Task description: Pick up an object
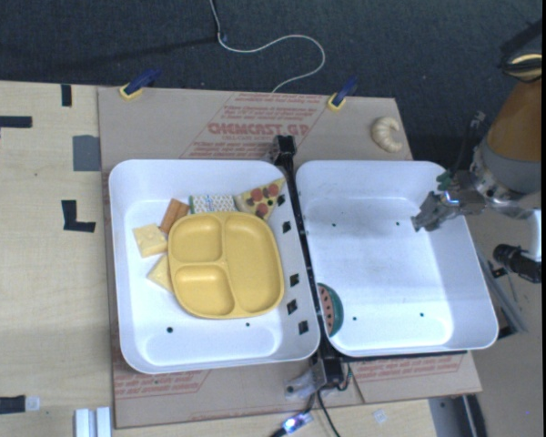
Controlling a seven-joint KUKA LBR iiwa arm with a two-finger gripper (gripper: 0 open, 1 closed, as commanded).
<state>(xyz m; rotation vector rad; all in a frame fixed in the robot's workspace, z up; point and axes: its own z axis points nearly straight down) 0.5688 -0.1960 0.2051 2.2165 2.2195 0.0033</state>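
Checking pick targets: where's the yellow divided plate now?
In the left bin, the yellow divided plate lies over flat pieces peeking out at its left and top edges.

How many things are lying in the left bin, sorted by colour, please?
Yellow: 1, the divided plate
Pale yellow: 2, a square piece and a wedge tucked partly under the plate
Orange-brown: 1, a small block
Patterned or multicoloured: 2, a dotted card and a pizza slice toy
Total: 6 that I can make out; the plate may hide more.
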